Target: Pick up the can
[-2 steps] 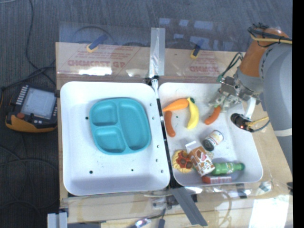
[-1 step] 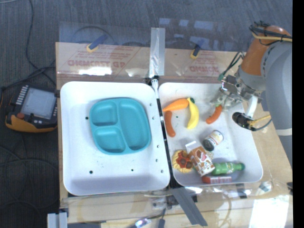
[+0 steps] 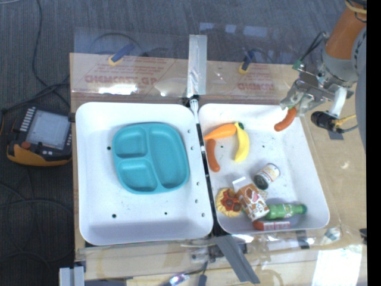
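Note:
The can (image 3: 267,175) is small, with a pale label and a dark end, and lies on its side in the middle of the right bin (image 3: 312,177). My gripper (image 3: 296,104) hangs over that bin's far right corner, well away from the can. An orange-red sausage (image 3: 285,120) dangles at a slant from between its fingers, its upper end pinched there and its lower end pointing towards the bin floor.
In the right bin lie a carrot (image 3: 219,131), a banana (image 3: 241,143), a second sausage (image 3: 213,156), a pizza slice (image 3: 228,201), a small carton (image 3: 253,199) and a green bottle (image 3: 286,210). The left bin (image 3: 95,207) holds a blue divided tray (image 3: 150,157).

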Available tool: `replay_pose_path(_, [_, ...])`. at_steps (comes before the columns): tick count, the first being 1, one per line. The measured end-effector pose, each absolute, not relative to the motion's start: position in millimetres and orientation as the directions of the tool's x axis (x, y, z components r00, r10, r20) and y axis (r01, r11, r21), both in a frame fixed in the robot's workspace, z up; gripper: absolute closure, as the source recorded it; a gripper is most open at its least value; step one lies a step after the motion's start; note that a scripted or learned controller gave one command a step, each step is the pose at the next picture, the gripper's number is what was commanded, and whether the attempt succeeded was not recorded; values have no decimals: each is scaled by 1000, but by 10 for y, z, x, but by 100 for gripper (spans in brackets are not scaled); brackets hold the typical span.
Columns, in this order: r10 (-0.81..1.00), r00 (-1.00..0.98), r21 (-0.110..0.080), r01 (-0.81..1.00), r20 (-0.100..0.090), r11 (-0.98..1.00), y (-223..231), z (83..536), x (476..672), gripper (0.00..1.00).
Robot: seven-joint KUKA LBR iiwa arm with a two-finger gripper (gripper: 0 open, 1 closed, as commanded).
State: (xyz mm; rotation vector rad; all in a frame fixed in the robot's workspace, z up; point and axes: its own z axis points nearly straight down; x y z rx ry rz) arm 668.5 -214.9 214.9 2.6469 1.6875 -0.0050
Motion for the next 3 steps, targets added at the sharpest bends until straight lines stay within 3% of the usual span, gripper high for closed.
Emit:
replay_pose_path(2, [908,419,-3,908,-16,-419,-2150,2317,6681,100])
replay_pose_path(3, [931,366,-4,931,-2,-366,-1772,2078,6224,100])
